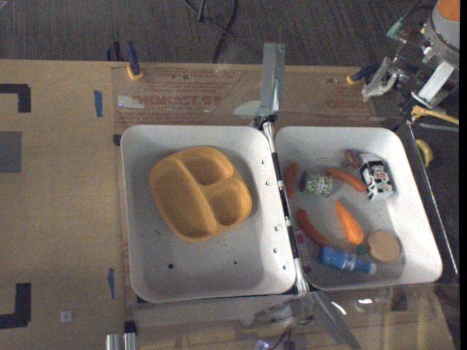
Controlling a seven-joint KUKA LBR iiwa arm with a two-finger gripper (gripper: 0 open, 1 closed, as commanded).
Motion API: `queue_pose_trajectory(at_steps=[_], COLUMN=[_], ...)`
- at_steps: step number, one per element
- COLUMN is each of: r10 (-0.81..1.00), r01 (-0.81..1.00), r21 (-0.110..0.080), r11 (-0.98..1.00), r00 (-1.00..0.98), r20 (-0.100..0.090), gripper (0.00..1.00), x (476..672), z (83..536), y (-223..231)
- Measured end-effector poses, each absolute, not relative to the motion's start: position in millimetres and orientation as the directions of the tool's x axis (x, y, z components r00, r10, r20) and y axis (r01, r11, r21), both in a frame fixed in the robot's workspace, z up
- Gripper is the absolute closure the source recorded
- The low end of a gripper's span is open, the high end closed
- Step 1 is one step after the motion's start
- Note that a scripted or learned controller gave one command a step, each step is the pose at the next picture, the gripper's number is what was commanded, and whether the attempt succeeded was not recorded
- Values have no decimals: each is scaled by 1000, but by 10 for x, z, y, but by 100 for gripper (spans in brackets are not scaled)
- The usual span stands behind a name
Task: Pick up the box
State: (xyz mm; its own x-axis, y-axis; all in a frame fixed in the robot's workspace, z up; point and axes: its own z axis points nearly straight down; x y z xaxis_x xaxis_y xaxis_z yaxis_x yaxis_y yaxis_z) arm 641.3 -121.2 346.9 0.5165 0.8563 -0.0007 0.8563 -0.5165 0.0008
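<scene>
The box [376,178] is small and white with black markings. It lies in the upper right part of the right bin [416,217], next to an orange sausage [346,179]. My gripper [406,79] hangs at the top right, above the bench behind the right bin's far corner and well apart from the box. The orange band of the arm [449,2] shows at the frame's top right corner.
The right bin also holds a green can [318,184], a red sausage [291,179], a second red sausage [312,227], a carrot [349,222], a blue bottle [346,260] and a round tan disc [384,246]. A yellow divided plate [200,192] lies in the left bin [146,268].
</scene>
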Motion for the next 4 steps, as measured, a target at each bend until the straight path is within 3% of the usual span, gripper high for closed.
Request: queue_pose_trajectory(at_steps=[1, 2, 3, 4], r10=[840, 896, 906, 864], r01=[840, 896, 906, 864], r21=[-2, -3, -3, 0], r11=[-543, -444, -424, -504], r00=[543, 444, 424, 504], r20=[0, 0, 0, -1], gripper=[0, 0, 0, 0], x=[5804, 5567, 4864, 4802], z=[1538, 1937, 2308, 4349], y=[-1399, -1110, -1376, -1392])
